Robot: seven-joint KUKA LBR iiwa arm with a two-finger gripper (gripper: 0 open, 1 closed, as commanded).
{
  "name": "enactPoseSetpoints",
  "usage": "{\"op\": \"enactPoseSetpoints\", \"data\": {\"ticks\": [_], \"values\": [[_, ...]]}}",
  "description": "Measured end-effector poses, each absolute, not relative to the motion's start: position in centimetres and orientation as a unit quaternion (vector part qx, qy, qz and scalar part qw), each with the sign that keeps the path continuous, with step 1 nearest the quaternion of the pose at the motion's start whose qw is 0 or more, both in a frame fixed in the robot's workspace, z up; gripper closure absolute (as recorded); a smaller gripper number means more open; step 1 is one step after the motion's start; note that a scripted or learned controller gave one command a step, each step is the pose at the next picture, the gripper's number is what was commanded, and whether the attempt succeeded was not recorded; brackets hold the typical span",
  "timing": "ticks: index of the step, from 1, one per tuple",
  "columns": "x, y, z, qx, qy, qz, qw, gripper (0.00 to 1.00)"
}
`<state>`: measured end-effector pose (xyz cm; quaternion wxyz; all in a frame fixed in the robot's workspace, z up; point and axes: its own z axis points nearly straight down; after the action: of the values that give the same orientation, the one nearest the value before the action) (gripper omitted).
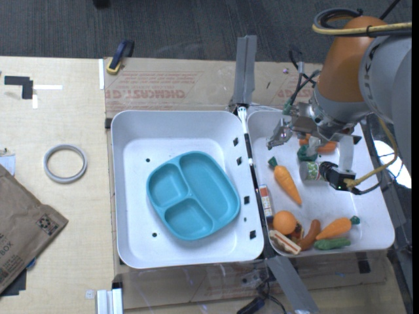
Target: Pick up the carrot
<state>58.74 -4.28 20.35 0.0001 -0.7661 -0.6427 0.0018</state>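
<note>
Two white bins sit side by side on a cardboard-topped bench. Over the right bin (376, 231), the gripper (313, 150) hovers above the toys, nothing pinched. Just below lies the carrot (287, 183), untouched. Judged approach stage: descend, straddle it, close.

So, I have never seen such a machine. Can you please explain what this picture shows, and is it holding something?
One camera looks down at a slant on a bench with two shallow white bins. The grey and orange shape at the right is a robot arm; its gripper hangs over the right bin. That bin holds toy food: a carrot near the middle, a second carrot, an orange and a hot dog. The left bin holds a blue divided plate. I cannot tell if the gripper holds anything.
</note>
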Motion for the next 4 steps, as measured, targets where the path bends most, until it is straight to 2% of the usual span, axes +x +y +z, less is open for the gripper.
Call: {"op": "enactPoseSetpoints", "data": {"ticks": [1,2,3,4], "values": [[53.8,-9.8,9.8,-0.716,-0.698,0.0017,0.001,0.00],[53.8,-9.9,10.7,-0.717,-0.697,0.0016,0.001,1.00],[53.8,-9.9,10.7,-0.717,-0.697,0.0018,0.001,0.00],[53.8,-10.0,11.5,-0.718,-0.696,0.0026,0.002,1.00]]}}
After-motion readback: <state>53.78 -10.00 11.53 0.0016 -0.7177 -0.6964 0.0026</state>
